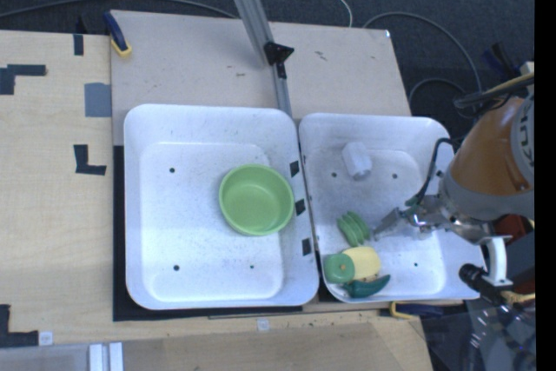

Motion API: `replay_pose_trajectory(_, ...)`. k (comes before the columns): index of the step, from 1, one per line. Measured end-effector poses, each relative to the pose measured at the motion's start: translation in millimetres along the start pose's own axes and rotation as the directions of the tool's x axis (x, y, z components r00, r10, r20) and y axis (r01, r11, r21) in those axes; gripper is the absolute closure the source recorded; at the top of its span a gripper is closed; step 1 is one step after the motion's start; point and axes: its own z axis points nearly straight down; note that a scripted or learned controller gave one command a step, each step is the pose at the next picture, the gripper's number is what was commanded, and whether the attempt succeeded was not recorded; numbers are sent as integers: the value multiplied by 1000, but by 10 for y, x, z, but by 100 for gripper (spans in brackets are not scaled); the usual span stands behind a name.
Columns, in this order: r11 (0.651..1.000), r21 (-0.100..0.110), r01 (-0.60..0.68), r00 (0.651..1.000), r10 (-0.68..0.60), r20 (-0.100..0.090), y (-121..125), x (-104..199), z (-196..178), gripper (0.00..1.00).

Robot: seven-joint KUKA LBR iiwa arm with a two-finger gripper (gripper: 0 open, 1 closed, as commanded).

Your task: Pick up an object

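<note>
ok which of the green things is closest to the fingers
The small ribbed green piece in the right bin, just left of the gripper. The green bowl sits in the left bin.

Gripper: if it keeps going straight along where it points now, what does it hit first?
The gripper points toward the view's left, low in the right bin. First in that line is probably the green ridged object, right beside its tip. Height above it is unclear from this slanted view, so it might pass over.
</note>
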Motion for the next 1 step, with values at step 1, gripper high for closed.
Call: replay_pose_trajectory(1, 1000, -3, 2, 1000, -2, 0, 11, 8, -122, 100)
